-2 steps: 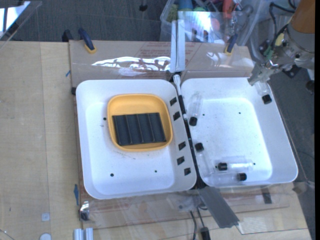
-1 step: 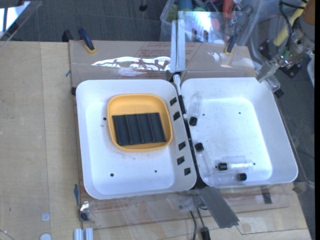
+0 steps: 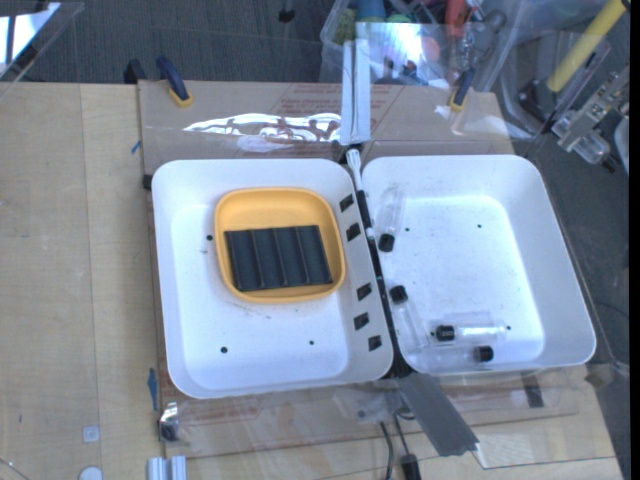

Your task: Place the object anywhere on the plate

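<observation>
Looking down from the camera view: two white bins sit side by side on a wooden counter (image 3: 70, 268), with a brown cardboard sheet (image 3: 250, 103) poking out behind them.

The left bin (image 3: 190, 298) has a yellow plate (image 3: 280, 200) in its upper middle, squarish with rounded corners. The black ridged block (image 3: 277, 257) is lying flat right on that plate. It fills most of the plate's floor, with its long side running left to right and its grooves running front to back. It looks fully inside the plate's rim, nothing hanging over.

The right bin (image 3: 540, 228) holds some small bits. There's a clear tube (image 3: 470, 329) lying near the front, with a little black cap (image 3: 484, 353) just beside it. A second clear tube (image 3: 388, 213) sits up against the left wall, and another small black piece (image 3: 397, 293) is a bit below that.

A row of small black tabs (image 3: 352, 233) runs along the seam where the bins meet. A clear tub of colourful clutter (image 3: 440, 18) sits at the back, off the counter.
</observation>
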### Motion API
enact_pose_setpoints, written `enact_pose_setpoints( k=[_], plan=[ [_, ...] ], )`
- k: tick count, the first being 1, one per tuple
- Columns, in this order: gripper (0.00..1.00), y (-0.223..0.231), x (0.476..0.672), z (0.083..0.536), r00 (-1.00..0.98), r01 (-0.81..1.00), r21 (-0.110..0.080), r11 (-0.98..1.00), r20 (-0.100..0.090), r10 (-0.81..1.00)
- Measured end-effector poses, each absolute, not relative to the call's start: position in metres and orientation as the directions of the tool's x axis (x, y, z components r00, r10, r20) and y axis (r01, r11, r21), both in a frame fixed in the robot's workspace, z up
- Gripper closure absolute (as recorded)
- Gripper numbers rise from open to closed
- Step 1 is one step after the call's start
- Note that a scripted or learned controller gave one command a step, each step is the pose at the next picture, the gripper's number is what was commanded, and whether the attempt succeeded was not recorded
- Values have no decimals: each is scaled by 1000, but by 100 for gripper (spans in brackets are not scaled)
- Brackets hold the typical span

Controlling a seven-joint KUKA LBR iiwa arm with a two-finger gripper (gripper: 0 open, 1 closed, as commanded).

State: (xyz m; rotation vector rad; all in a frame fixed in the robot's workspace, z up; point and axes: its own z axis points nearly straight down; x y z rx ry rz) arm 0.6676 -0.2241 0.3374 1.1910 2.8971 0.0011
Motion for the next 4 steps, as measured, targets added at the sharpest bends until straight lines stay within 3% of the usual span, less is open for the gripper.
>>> enact_pose_setpoints(
  k=[1, 2, 4],
  plan=[
    [100, -222, 649, 420, -861, 509, 3, 861, -10, 509],
    [100, -222, 652, 437, -982, 186, 0, 983, -12, 186],
    [100, -221, 668, 437, -881, -473, -5, 881, -11, -473]
  ],
)
